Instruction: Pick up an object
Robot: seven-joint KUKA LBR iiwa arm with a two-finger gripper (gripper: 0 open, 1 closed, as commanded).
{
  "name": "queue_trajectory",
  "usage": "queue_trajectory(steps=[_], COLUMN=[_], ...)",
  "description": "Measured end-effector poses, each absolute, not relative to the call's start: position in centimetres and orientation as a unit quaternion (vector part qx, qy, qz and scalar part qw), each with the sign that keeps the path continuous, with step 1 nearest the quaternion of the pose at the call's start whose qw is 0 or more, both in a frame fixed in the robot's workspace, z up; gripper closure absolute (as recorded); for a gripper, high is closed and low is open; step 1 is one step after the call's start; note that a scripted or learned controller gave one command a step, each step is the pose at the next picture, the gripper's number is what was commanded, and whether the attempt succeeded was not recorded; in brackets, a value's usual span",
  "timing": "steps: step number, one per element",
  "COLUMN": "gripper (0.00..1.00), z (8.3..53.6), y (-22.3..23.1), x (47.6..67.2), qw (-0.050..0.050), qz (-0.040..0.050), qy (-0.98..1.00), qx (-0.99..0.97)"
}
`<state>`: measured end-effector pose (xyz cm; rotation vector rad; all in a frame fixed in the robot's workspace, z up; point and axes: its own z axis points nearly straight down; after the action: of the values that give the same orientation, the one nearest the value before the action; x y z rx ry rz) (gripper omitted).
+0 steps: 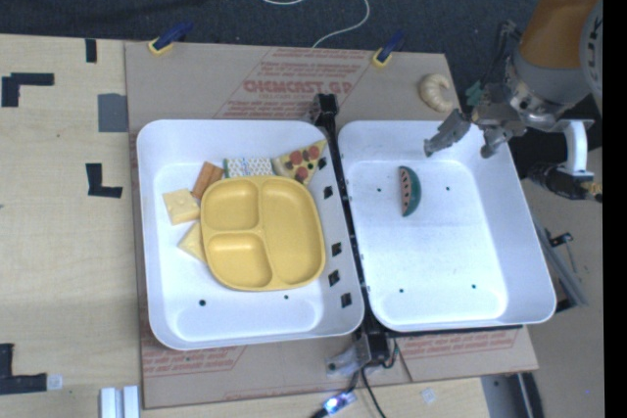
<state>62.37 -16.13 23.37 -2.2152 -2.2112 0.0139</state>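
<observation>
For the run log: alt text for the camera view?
The tool hangs open over the right bin's far edge, holding nothing; a watermelon slice lies inside. The left bin holds a yellow divided plate among small food pieces.

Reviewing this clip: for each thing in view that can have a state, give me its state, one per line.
gripper: fingers open, holding nothing, over the right bin's upper rim
watermelon slice: lying loose in the right bin, not gripped
yellow divided plate: flat, right side up, compartments bare, in the left bin
toy food pieces: scattered along the plate's upper and left edges
</observation>
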Motion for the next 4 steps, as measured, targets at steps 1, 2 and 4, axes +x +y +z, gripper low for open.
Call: queue_trajectory(steps=[1, 2, 4], gripper=[0.00, 0.00, 0.00], z=[24.2, 19.7, 10.0], y=[-16.1, -16.5, -16.0], x=[62.6, 62.7, 63.6], qw=[0.000, 0.002, 0.002], qz=[0.0007, 0.0023, 0.0021], qy=[-0.708, -0.708, -0.708], qx=[-0.707, -0.707, -0.706])
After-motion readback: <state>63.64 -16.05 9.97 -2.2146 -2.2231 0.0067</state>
